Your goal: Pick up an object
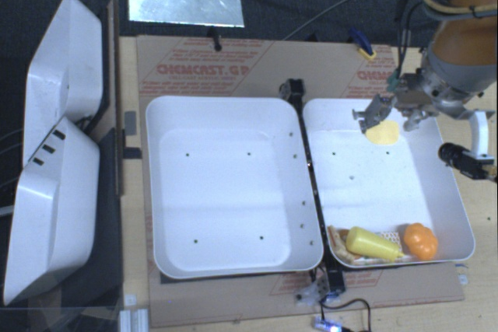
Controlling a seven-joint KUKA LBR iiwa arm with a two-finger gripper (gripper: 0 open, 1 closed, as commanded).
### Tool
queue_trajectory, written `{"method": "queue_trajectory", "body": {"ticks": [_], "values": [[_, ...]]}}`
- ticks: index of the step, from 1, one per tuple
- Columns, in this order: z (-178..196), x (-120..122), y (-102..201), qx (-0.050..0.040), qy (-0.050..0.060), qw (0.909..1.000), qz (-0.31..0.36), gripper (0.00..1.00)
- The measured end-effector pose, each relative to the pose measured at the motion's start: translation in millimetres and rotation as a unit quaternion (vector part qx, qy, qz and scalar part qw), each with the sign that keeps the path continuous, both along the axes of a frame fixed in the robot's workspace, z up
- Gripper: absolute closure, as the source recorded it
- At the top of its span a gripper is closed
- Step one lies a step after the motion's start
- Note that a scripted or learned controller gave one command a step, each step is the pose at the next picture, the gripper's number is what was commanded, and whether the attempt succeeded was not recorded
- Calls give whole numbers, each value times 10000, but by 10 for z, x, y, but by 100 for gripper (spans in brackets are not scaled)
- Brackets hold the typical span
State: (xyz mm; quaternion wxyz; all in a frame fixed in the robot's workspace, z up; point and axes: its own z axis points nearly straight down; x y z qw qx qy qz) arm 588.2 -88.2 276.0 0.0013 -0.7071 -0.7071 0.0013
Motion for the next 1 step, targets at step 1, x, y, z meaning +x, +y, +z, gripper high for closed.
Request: {"method": "queue_trajectory", "body": {"ticks": [1], "values": [[25,8,1,-1,-24,10000,2,0]]}}
